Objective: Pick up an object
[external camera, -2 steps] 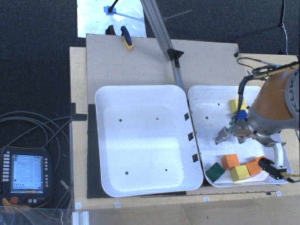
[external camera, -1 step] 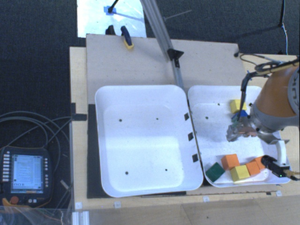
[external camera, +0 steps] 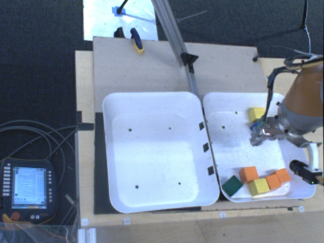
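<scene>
1. Metal two-finger gripper (external camera: 259, 133) poised low over the right shallow white plastic bin (external camera: 223, 135), just below the upper yellow cube (external camera: 255, 114) and close to it; no clear contact to be made out.
2. Cannot tell whether released or clenched: a blurred, glinting tangle at the tip; nothing seen between.
3. Grey arm with orange band (external camera: 305, 97) reaching in from the right edge, bent down over the right bin's far side, wrist housing grey beneath the orange; cut off by the frame edge.
4. Black cable (external camera: 276, 80) looping over the arm's upper part.
5. Small black part (external camera: 302, 171) jutting below the wrist, over the right bin's rim; nature hard to make out.
6. Upper yellow cube partly hidden by the gripper's body at its lower right corner.
7. In the right bin, along its near wall: dark green block (external camera: 232, 185) at the left, orange cube (external camera: 248, 174) beside it, lower yellow cube (external camera: 258, 187) touching that orange cube, then two more orange cubes (external camera: 278, 178) packed together rightward.
8. Left shallow white plastic bin (external camera: 152, 151) adjoining the right bin, joined by black clips (external camera: 206, 147) along the shared edge; only small dark dots on its floor.
9. Beyond the bins: slanted grey metal pole (external camera: 169, 22) rising from the bench behind the right bin; black handheld control pendant with screen (external camera: 28, 189) far left on the dark floor.
</scene>
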You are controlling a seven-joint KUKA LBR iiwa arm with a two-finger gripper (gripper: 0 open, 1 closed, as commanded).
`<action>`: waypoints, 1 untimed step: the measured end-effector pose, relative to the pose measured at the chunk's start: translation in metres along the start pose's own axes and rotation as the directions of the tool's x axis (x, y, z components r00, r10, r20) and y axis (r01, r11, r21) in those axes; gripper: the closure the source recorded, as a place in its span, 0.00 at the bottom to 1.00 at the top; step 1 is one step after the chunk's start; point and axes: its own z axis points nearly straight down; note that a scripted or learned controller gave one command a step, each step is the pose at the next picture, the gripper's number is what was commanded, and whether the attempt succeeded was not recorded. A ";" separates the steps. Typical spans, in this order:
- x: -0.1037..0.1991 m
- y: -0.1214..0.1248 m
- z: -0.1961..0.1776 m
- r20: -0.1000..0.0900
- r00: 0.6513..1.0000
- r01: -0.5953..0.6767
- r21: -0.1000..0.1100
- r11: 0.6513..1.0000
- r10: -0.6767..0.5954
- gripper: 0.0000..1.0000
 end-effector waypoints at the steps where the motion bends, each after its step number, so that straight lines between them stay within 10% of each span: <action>1: 0.008 -0.003 -0.054 0.000 1.000 0.001 -0.002 1.000 -0.001 1.00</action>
